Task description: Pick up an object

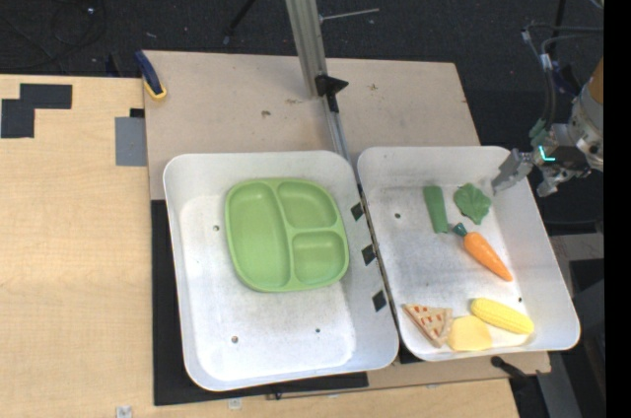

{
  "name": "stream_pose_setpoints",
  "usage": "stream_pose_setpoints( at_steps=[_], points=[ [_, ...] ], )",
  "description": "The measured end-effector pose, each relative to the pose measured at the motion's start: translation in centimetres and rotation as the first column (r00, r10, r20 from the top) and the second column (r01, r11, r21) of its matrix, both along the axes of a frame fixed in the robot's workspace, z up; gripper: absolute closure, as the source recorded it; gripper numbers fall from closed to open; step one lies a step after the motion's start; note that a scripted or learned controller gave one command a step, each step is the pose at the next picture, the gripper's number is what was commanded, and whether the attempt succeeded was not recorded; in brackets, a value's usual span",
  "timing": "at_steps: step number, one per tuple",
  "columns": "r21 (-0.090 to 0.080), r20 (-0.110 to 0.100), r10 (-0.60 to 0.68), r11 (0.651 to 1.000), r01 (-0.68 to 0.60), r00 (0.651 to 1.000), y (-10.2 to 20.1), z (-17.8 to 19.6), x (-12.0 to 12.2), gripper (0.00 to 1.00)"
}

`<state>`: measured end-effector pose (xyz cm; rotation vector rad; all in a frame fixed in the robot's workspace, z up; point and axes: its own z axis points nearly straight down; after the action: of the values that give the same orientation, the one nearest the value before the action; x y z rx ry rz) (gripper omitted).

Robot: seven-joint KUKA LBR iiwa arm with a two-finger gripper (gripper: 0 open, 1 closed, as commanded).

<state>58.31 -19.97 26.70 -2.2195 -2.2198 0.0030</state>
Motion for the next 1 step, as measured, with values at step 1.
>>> stream_pose_setpoints(
  at_steps=[1],
  points=[
    [0.000,0.002,0.000,1.000,0.000,1.000,-0.01,0.09,0.05,0.00]
  ],
)
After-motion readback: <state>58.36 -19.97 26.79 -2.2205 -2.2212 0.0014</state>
